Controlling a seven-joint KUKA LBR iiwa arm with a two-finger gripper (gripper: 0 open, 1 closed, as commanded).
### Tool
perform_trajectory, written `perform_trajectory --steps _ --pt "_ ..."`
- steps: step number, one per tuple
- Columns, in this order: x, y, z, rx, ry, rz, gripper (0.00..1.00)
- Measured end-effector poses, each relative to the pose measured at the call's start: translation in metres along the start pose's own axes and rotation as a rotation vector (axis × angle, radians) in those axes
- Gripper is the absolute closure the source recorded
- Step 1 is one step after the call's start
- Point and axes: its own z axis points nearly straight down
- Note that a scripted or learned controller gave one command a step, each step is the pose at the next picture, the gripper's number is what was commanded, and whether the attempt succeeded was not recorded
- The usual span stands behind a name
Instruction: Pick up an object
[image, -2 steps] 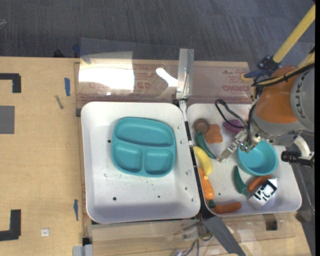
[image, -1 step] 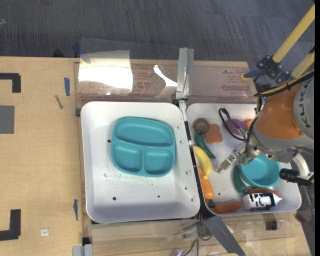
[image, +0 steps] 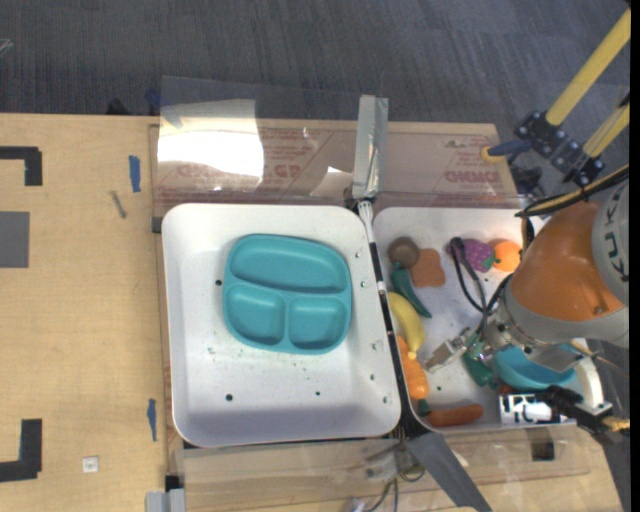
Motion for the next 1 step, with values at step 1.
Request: perform_trajectory --steps 1 --pt "-0.0085 -0.0042 -0.0115 0.003 -0.013 0.014 1.00"
